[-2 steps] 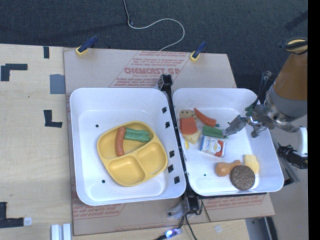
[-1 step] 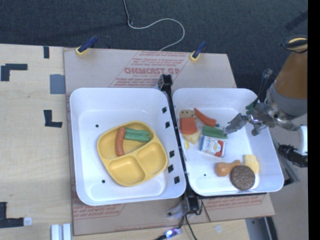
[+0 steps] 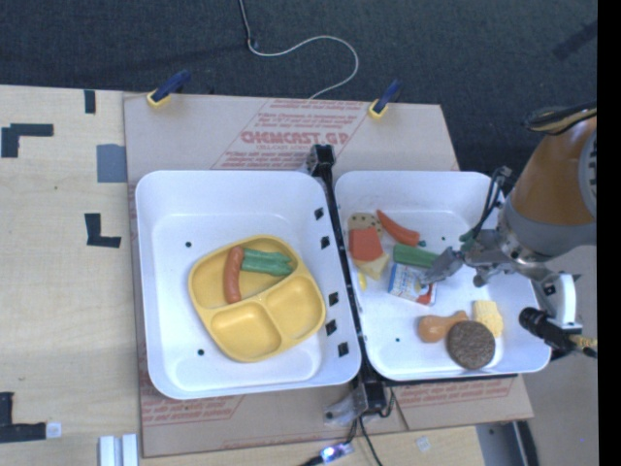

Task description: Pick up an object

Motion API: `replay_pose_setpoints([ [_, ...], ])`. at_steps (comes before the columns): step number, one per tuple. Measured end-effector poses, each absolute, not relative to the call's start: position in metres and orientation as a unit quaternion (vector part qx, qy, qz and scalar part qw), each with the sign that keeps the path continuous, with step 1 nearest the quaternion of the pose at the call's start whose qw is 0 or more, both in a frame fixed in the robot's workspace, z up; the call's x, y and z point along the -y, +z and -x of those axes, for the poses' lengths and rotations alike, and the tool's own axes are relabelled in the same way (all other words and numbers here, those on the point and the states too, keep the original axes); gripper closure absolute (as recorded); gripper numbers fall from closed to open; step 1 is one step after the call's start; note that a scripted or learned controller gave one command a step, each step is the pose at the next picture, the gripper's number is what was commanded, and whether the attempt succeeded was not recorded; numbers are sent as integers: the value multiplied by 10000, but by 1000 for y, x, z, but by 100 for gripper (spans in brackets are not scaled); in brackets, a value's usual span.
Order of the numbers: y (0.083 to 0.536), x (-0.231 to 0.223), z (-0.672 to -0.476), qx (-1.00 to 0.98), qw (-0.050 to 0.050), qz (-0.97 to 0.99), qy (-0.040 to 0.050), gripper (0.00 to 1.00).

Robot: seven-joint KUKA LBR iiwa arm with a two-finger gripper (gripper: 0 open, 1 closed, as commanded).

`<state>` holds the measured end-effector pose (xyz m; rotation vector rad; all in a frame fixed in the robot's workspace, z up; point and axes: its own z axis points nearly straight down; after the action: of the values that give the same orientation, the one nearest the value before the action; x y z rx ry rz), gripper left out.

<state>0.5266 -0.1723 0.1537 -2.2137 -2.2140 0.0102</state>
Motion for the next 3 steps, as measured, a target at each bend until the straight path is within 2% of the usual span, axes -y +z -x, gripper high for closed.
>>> replay_pose_setpoints([
  [1,94,170,-514,7073,58,7069,32,0],
  [2,83,169,-515,7076,11,7066,12,0],
  [3,91,170,-515,7076,14,7066,22,100],
])
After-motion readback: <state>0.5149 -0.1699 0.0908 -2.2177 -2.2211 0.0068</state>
